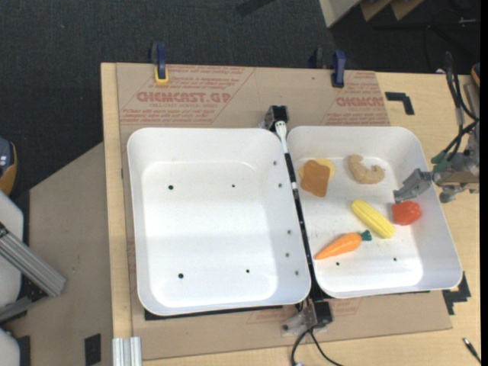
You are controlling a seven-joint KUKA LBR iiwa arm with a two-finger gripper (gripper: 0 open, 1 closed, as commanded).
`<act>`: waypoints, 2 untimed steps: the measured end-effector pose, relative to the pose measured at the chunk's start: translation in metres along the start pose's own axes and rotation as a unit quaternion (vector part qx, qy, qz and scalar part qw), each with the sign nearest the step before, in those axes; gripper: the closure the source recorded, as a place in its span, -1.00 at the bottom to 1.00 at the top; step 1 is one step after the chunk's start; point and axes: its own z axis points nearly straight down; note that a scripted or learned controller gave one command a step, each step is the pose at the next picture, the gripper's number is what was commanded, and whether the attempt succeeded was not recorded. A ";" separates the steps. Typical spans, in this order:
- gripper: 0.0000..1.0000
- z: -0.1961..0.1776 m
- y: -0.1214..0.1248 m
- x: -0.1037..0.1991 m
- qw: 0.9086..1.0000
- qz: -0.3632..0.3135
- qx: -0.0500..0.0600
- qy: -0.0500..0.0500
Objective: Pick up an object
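Red tomato (pixel 406 212) lies by the right bin's (pixel 438 261) right rim, just below the fingers (pixel 412 181); cannot tell whether these are spread or closed; nothing visibly grasped

From my feed the light is bright and even from overhead. The left bin (pixel 206 219) glares nearly blown white, with a soft shadow band along its upper floor. Focus is slightly soft throughout; the dark floor (pixel 152 14) looks grainy.

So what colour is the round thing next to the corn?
Red. The round toy, probably a tomato, shows best in the camera view, right bin.
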 end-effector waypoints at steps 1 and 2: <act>-1.00 0.169 0.054 0.019 1.000 -0.002 0.000 0.003; -1.00 0.164 0.022 0.057 1.000 -0.001 0.003 0.002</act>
